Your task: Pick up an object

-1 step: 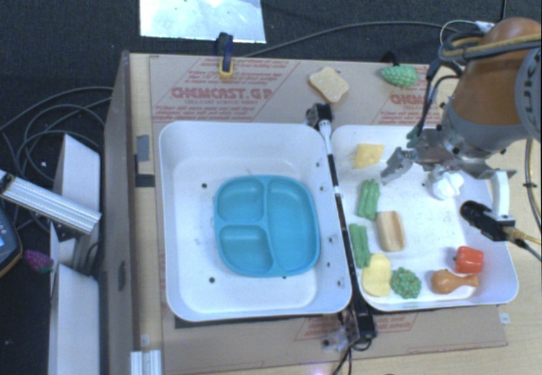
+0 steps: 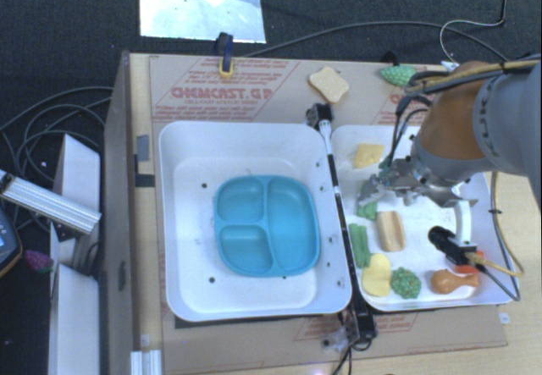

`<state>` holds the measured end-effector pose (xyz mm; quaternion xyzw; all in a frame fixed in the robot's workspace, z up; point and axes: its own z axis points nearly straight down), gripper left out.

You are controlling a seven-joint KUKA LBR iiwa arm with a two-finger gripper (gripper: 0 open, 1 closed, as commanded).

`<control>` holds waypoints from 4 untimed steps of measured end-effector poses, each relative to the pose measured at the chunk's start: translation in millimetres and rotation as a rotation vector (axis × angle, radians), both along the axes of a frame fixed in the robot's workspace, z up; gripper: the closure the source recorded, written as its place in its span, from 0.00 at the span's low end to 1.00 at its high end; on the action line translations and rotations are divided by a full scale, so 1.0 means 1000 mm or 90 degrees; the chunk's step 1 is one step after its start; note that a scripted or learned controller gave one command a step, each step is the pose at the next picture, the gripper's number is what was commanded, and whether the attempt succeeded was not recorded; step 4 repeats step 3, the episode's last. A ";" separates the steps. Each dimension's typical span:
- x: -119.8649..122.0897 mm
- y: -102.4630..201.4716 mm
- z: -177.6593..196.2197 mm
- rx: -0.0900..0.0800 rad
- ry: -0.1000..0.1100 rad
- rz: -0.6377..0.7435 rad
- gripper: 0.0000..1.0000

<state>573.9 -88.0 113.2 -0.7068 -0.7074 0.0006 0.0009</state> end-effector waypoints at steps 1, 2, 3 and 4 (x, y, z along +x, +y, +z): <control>-0.039 -0.011 -0.028 -0.001 -0.004 0.001 0.00; -0.039 -0.010 -0.018 0.000 -0.004 0.001 1.00; -0.040 0.050 0.101 0.000 -0.004 0.002 1.00; -0.040 0.050 0.101 0.000 -0.004 0.002 1.00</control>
